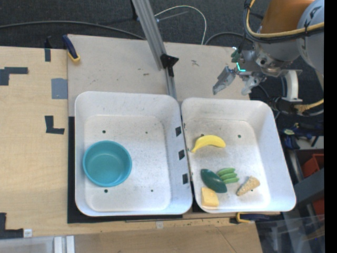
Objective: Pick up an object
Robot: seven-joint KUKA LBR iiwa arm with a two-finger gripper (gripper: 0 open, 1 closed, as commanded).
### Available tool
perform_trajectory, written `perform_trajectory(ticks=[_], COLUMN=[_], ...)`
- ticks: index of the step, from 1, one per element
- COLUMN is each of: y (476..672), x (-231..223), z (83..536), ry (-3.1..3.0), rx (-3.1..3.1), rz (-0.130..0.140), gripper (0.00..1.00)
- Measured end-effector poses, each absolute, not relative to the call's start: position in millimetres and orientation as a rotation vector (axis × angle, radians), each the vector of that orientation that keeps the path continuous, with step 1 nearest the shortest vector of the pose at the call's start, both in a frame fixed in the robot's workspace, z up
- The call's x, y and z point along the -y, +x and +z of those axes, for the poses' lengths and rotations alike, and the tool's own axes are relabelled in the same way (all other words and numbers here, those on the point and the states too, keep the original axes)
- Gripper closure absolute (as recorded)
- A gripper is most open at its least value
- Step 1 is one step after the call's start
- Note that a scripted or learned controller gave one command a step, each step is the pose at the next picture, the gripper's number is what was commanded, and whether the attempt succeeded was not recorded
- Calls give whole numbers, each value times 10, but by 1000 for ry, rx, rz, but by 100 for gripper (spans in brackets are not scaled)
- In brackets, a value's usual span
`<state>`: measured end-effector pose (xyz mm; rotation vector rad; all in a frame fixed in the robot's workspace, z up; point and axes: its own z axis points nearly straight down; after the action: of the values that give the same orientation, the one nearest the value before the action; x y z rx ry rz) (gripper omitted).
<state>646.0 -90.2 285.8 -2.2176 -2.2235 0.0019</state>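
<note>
The right bin [263, 115] holds a yellow banana [209, 142], a dark green vegetable [213, 181], a light green pea pod [228, 174], a yellow cheese wedge [209, 197] and a tan bread piece [247, 185]. A blue bowl [107, 163] sits in the left bin [126, 107]. My gripper [235, 82] hangs above the bench just behind the right bin's far edge, its two fingers spread apart with nothing between them.
A slanted metal pole [152, 30] stands behind the bins, ending at a black clamp [169, 62]. White and black cables [184, 15] lie on the dark floor behind the bench. A yellow clamp [71, 49] sits at the bench's back left corner.
</note>
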Motion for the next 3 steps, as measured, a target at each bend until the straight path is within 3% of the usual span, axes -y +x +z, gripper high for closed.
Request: perform_trajectory(ticks=[3], y=[6499], x=[915], z=[1317], ry=[-2217], rx=[2221], rz=[9], gripper=[0])
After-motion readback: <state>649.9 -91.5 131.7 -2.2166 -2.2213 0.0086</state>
